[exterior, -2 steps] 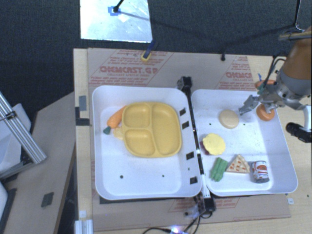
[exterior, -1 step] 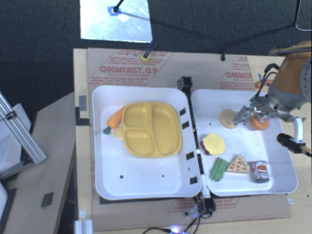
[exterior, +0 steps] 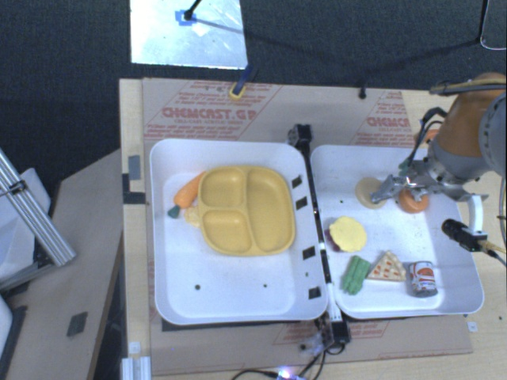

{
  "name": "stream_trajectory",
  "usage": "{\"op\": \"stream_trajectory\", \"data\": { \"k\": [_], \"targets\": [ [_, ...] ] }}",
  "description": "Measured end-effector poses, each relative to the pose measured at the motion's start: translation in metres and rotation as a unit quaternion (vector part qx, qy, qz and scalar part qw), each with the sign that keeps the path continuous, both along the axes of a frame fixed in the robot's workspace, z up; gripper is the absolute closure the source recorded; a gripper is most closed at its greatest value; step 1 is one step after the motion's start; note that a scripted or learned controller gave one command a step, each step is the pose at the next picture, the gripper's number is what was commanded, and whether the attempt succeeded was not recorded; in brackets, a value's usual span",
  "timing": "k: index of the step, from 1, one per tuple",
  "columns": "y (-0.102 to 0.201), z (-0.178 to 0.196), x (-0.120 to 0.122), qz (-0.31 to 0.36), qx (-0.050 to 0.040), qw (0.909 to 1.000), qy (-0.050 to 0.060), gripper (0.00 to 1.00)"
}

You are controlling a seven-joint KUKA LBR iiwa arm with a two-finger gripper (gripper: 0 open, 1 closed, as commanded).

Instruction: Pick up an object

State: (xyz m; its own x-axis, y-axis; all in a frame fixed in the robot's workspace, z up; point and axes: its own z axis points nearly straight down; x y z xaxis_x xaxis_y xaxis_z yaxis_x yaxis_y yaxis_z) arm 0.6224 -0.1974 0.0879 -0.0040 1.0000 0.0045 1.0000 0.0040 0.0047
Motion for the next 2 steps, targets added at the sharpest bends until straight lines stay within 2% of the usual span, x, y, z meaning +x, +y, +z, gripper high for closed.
{"op": "stream_trajectory", "data": {
  "k": [1,2],
  "targets": [
    [-0.002,0.015,0.003,0.000,-0.0033,1.0000,-0.006,1.00],
    [-0.003,0.058,0.007,0.000,-0.0030,1.0000,0.000,1.00]
  ]
}}
